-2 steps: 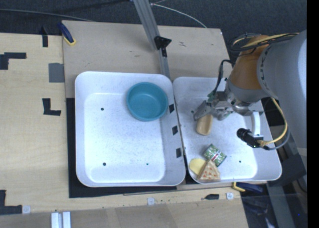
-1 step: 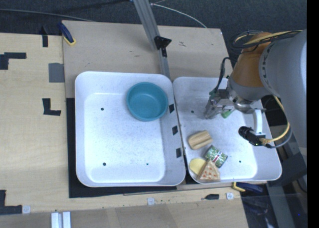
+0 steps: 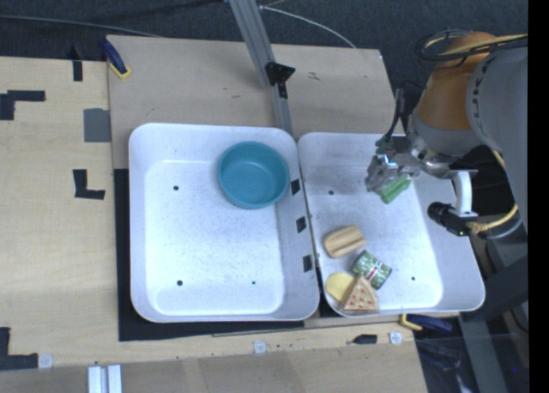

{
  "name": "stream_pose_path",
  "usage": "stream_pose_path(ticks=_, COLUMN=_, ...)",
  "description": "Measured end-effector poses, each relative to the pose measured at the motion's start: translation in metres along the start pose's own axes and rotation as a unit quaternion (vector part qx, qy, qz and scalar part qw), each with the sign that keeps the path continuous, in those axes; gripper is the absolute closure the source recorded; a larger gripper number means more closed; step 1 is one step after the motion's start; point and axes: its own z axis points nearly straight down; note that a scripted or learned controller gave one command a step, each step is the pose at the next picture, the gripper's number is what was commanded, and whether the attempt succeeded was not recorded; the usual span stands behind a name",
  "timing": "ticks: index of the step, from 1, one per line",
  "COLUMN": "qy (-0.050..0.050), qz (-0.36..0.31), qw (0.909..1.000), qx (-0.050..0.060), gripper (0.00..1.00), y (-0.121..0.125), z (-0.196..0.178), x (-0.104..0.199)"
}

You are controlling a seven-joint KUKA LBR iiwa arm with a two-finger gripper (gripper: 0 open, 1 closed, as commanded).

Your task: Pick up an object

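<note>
The two-finger gripper is clamped on a small green block-shaped object, held above the right white bin, evidently lifted. Below it lie a tan bread roll, green can and yellow wedge. Further left sits a blue bowl.

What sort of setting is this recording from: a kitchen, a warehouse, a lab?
Most likely a robotics lab bench set up for grasping trials. Two shallow white bins sit on a wooden bench, holding a blue bowl and toy food items, with the arm's gripper over them.
</note>
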Motion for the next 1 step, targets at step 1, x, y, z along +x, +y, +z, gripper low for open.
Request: stream_pose_path(ticks=1, qy=0.0, qz=0.0, qw=1.0, qx=0.0, gripper=1.0, y=0.0082, z=-0.0461, x=-0.003)
